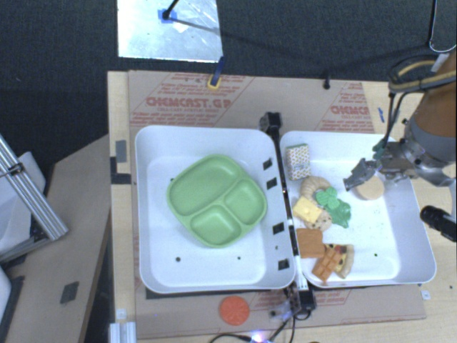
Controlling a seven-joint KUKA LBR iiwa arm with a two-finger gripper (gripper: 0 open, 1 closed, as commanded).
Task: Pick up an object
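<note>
Tan round disc (371, 189) just beside pincer (359, 174) (right bin (407, 263)).

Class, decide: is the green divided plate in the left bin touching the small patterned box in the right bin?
Apart. The camera view shows the green plate and the patterned box in separate bins, with white floor and the divider between them.
</note>
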